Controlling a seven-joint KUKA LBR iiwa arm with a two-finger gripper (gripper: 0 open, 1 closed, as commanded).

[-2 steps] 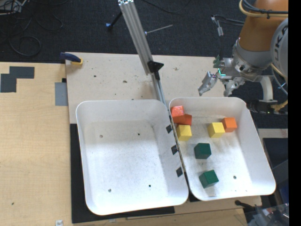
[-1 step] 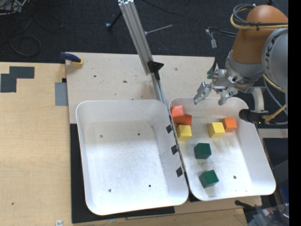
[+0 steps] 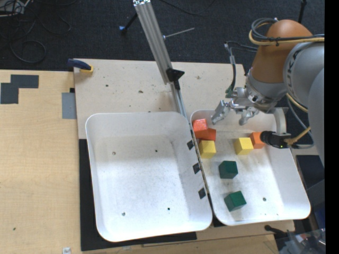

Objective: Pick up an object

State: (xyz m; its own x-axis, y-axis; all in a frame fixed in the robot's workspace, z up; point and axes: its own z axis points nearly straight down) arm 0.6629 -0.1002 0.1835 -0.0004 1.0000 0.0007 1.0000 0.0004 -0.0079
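So the biggest thing here is the bench (image 3: 127, 83), pale and speckled, with the two white bins on it. The left bin (image 3: 106, 136) sits well off to the left of the fingers, and the right bin (image 3: 294, 194) is the one the fingers hang over, up at its far end.

Next down is the arm (image 3: 296, 62), grey with the orange band, coming in from the right and bending down to the gripper (image 3: 231, 115). The fingers (image 3: 218, 115) are spread apart with nothing between them, poised above the bin's back rim area. Can't tell how high above the floor of the bin they are.

A long aluminium rail (image 3: 156, 41) leans up and away, behind and left of the fingers.

Now the blocks, all in the right bin. Just below-left of the fingers is an orange block (image 3: 203, 128), pressed up against the bin's left wall, with a yellow block (image 3: 207, 148) touching it on the near side. Below and slightly right of the fingers there's another yellow block (image 3: 244, 145), with a small orange block (image 3: 257, 139) right beside it. Further toward the camera from the fingers is a dark green block (image 3: 228, 169), and past that, well apart from the gripper, a lighter green block (image 3: 234, 200).

Tiny thing: a blue and yellow clamp (image 3: 80, 65) at the bench's far left corner.
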